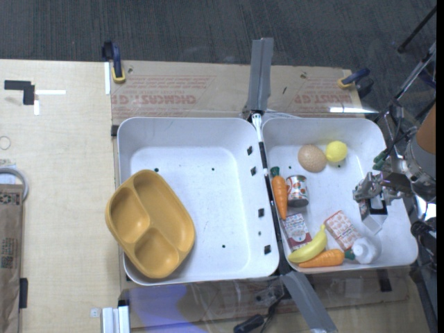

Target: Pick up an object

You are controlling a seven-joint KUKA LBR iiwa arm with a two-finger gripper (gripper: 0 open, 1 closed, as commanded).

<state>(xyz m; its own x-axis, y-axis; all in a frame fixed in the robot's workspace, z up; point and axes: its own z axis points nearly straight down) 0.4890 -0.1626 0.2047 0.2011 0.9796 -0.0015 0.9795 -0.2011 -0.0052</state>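
Beside the right bin's [277,127] far wall hovers the gripper [371,198]; its state I cannot tell. Nearest lies a small box [341,229], likely light and stiff, best pinched across its narrow sides.

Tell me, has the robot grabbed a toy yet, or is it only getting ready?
Only getting ready. Done: the gripper has reached into the right bin, by its right side. In hand: nothing shows between its fingers. Left: grabbing something. The banana, two carrots, small can, egg, lemon and small box all lie on the bin floor. The yellow divided plate sits in the left bin.
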